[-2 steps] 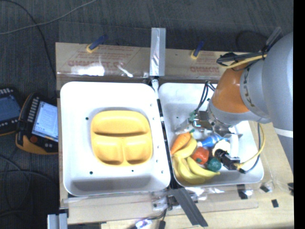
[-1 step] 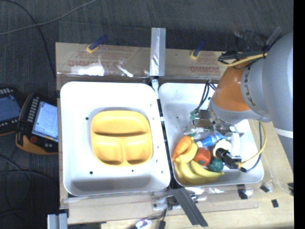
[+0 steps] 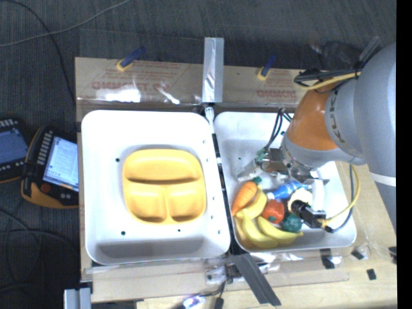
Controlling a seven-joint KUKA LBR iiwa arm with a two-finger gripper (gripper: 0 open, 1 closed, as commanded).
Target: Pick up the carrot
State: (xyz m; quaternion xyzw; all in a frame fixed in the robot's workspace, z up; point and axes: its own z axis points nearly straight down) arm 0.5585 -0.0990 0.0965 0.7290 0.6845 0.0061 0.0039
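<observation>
Well, the arm (image 3: 335,118) reaches in from the right of the view and hangs over the right bin (image 3: 248,131). Its orange band sits up high, and its wrist (image 3: 290,163) points down into the pile of toy food. The wrist hides what is under it, so I cannot tell how the grip stands or if it has hold of anything.

Just beside the wrist, on the view's left, lies the carrot (image 3: 243,197). It is orange, with a bit of green at one end. It lies at a slant: the green end points up and to the right, toward the wrist, and the thin end points down and to the left, toward the wall between the two bins. Nothing has hold of the carrot, and it rests in the bin.

The carrot leans on the bananas (image 3: 257,227), which curl under it and touch it. A red tomato (image 3: 274,211) sits just to the right of the bananas, with a small green thing (image 3: 292,224) next to it. A blue thing (image 3: 283,190) pokes out right under the wrist.

I think the arm has to slide a little to the view's left to get over the carrot. The grip should close across the carrot's thin side, not along its length. The bananas are so near that they could get in the way — or get grabbed too.

The left bin (image 3: 96,172) holds a yellow tray (image 3: 164,185), well apart from all this.
</observation>
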